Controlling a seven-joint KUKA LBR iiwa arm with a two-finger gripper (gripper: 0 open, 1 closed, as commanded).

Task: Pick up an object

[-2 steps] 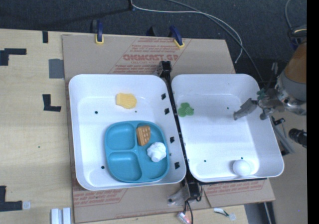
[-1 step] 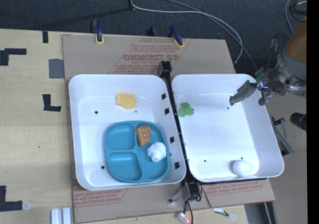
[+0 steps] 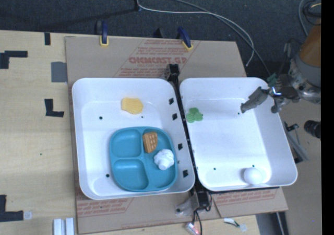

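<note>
My gripper hangs over the upper right part of the right bin, at the end of the arm coming in from the right. Its fingers stand apart, open, with nothing between them. A small green object lies at the left side of that bin, well left of the gripper. A white ball rests near the bin's front right corner, below the gripper.
The left bin holds a yellow piece and a blue divided tray. On the tray are a tan waffle-like piece and a white lump. A black divider separates the bins.
</note>
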